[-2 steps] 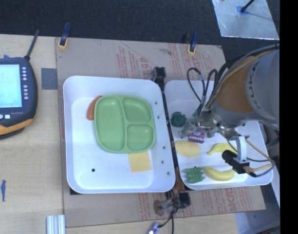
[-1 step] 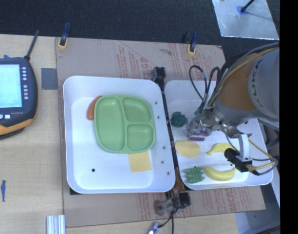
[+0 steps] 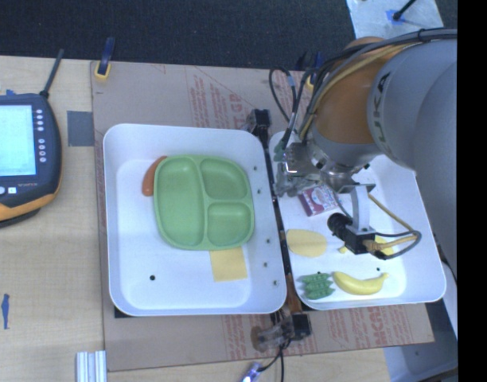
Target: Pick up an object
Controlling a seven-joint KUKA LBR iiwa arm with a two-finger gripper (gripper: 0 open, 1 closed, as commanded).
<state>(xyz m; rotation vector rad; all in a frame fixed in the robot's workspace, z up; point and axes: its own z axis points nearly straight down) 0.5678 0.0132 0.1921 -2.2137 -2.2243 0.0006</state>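
Near the top left corner of the right bin (image 3: 399,201), a small dark red packet (image 3: 313,203) lies flat. The claw (image 3: 295,173) hangs over the packet's upper left end. I cannot tell if the claw is open or closed, or if it touches the packet. The packet has pale print on it, but it is too small to read.

Just below the packet lies a pale yellow oval thing (image 3: 307,243). Lower down, by the front wall of the bin, a green leafy toy (image 3: 317,285) lies just beside a yellow banana (image 3: 359,282).

The left bin (image 3: 128,237) sits side by side with the right one. A green plate (image 3: 204,203) with three parts rests in its middle. An orange-red thing (image 3: 149,177) peeks out at the plate's left edge. A yellow square (image 3: 229,265) touches the plate's lower edge.

The big grey arm (image 3: 414,110) has dark letters on its side, too blurry to read.

Both bins stand on a brown cardboard sheet (image 3: 188,94) with red writing that is too faint to read. The sheet lies on a pale wood bench (image 3: 44,293). A blue clip (image 3: 104,58) sits at the sheet's top left corner. A grey patch of tape (image 3: 80,127) sits on the bench by the sheet's left edge. Farther left lies a grey and orange handheld screen (image 3: 17,153). Behind the bench is a dark floor (image 3: 188,14) with a white paper (image 3: 387,2) on it.
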